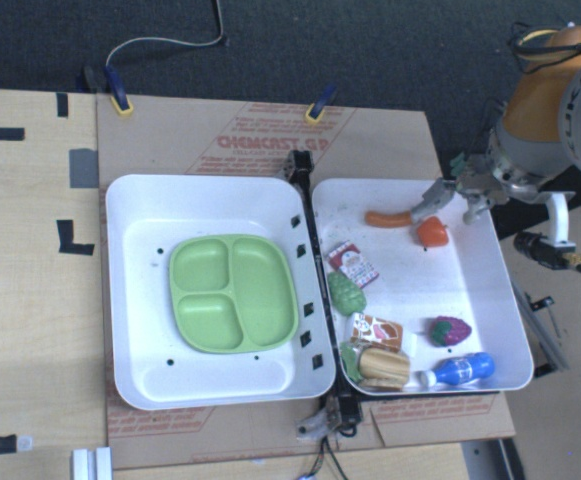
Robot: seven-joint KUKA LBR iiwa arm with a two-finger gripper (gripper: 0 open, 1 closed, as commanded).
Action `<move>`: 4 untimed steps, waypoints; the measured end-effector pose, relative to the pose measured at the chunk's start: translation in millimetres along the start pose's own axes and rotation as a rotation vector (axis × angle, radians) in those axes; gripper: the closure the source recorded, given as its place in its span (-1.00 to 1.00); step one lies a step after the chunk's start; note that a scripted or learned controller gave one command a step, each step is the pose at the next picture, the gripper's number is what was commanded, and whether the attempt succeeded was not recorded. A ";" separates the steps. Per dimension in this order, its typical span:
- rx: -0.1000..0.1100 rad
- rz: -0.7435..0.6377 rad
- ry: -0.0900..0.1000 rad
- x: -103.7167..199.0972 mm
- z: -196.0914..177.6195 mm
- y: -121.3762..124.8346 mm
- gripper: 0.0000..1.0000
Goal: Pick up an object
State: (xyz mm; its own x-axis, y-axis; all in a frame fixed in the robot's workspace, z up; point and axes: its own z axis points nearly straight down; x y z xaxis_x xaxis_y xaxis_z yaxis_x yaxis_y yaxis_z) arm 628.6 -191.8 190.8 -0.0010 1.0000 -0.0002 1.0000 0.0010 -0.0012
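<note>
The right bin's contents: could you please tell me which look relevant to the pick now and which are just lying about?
Likely in play: claw; red toy; carrot.

Lying about: packet; green toy; purple toy; bottle; bread; green tray.

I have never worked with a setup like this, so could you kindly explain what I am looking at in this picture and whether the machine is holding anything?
The picture comes from one fixed camera above a bench, looking down at a slant. The grey and orange machine at the right is a robot arm; its grasping part, the end effector, reaches over the upper edge of the right bin.

That bin holds small toy-like items: an orange carrot-like piece, a red-orange item just below the end effector, a red and white packet, a green item, a purple item, a blue bottle and a bread-like piece.

The left bin holds a green divided tray.

I cannot see anything clearly between the fingers, so I would not say it holds something.
</note>
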 end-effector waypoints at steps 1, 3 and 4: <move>-0.005 -0.002 -0.001 -31.1 103.4 9.0 -1.00; -0.003 -0.002 0.000 43.4 23.2 11.8 1.00; -0.001 -0.001 0.001 107.5 6.7 18.4 1.00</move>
